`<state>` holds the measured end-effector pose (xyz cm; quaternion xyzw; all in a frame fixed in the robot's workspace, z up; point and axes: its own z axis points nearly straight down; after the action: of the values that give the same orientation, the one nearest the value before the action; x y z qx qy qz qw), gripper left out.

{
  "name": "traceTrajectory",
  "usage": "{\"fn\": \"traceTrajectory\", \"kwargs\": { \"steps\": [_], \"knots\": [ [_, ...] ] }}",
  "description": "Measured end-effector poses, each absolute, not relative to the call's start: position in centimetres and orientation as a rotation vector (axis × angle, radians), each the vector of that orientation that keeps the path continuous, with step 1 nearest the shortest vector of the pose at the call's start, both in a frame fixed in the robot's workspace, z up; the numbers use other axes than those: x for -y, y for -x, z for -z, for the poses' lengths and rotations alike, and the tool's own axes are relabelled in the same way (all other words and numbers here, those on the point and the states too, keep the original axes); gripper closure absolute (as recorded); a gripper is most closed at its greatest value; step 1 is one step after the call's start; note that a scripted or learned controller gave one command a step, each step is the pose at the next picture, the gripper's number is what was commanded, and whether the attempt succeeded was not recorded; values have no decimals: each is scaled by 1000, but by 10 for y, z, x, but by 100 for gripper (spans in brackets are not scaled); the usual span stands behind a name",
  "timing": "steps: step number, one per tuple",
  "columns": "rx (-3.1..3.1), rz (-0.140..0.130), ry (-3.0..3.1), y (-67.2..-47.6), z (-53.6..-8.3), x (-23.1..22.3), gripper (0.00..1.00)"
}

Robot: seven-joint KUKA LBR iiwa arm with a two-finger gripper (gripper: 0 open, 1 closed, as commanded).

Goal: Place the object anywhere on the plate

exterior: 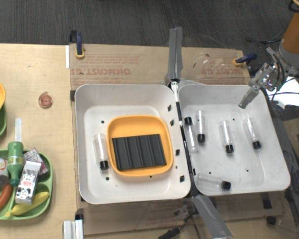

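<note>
The gripper [245, 101] hangs over the right bin's [269, 176] far corner; whether it is wide or narrow, I cannot tell. Clear, black-capped tubes [226, 136] lie scattered inside. The left bin [87, 183] holds a rounded orange plate [138, 126] bearing a ribbed black slab [139, 151], one tube [100, 151] just beside it.

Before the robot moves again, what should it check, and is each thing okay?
1. Orange plate sits flat in the left bin: ok.
2. Room on the plate: a black ridged block covers most of it: not ok.
3. Tubes to pick lie in the right bin, for example the middle tube: ok.
4. Tool hangs over the right bin's top corner, holding a tube: cannot tell.
5. One tube lies beside the plate, not on it: not ok.
</note>
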<state>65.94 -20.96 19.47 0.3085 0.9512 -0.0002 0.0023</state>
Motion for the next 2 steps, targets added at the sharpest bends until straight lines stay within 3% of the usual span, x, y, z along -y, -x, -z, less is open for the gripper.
{"fn": "traceTrajectory", "kwargs": {
  "steps": [1,2],
  "knots": [
    [-2975,-1,-992,-651,-240,222,0],
    [-2997,0,-935,-649,-239,221,0]
  ]
}}
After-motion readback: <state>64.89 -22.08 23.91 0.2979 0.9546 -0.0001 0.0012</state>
